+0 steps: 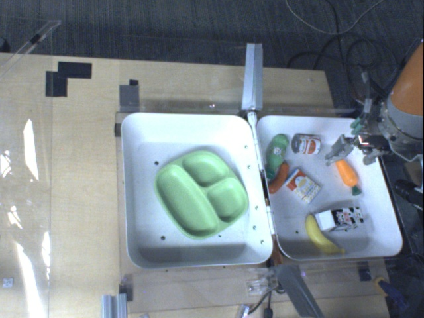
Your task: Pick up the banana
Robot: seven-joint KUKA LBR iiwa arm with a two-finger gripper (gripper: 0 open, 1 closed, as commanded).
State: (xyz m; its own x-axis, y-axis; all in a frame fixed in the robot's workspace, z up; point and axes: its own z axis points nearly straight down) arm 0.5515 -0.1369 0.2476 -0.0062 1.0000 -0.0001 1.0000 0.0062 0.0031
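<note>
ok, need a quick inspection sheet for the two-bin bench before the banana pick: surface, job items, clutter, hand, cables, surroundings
Surface: wooden bench with two white bins; the left bin holds a green divided tray.
Job's things: banana lies in the right bin near its front edge, touching a small white box.
Clutter: can, green vegetable, orange-red item by the divider, snack packet, carrot.
Grippers: hand hovers at the right bin's back right, near the carrot, far from the banana; nothing seen between its fingers.
Cables: black cables loop on the floor behind the bench.
Surroundings: dark carpet; clear panel on the left.
</note>
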